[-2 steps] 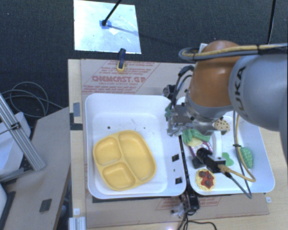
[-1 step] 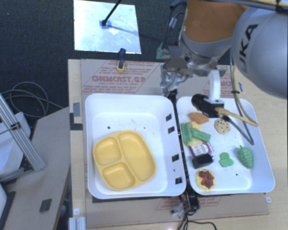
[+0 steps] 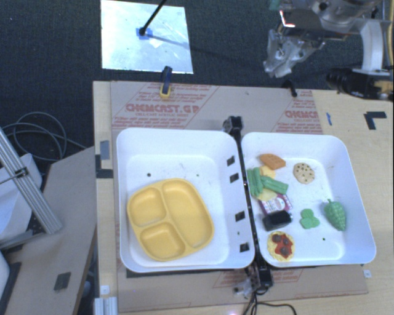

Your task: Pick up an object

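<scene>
Hovering beyond the worktop's (image 3: 345,114) far edge: hand (image 3: 280,64), grip state impossible to tell. Lying well below and nearer the camera, in the right bin (image 3: 354,178): toy foods (image 3: 274,184), waiting

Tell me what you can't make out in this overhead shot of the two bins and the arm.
- Gripper: blurred at the top of the camera view, so its state cannot be read.
- Arm: cut off by the top edge.
- Black block in the right bin: too dark to identify; it overlaps a small packet whose label is too small to read.
- Yellow tray in the left bin: its underside is hidden.
</scene>
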